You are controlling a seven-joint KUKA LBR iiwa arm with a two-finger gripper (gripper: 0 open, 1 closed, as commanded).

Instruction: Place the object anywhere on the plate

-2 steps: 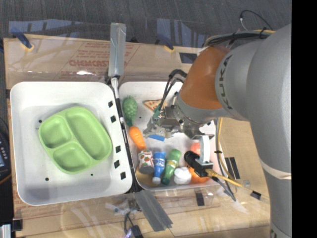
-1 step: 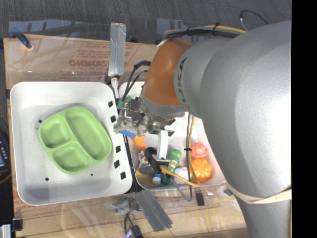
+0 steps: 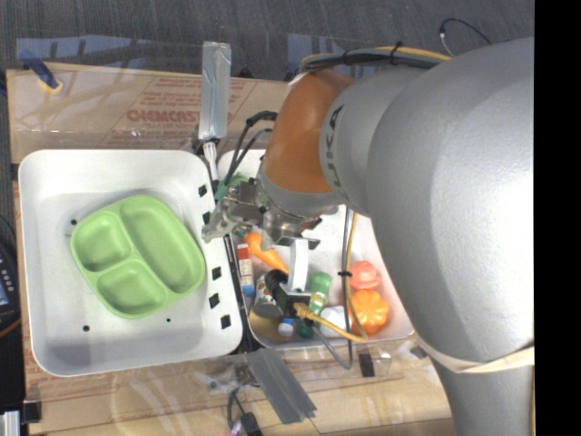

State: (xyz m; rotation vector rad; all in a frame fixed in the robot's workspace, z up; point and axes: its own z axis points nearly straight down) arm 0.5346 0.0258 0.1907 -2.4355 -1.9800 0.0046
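Camera view: gripper (image 3: 272,243), grip state unclear, hangs over the crowded right bin (image 3: 386,341) beside the green plate (image 3: 136,254).

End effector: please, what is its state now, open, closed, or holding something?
End effector: cannot be told. It is low over the right bin among the objects, and the wrist hides it from above.

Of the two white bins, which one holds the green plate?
The left bin, on the far side from the arm, holds the green plate, which has three compartments. The right bin, under the gripper, holds small mixed objects.
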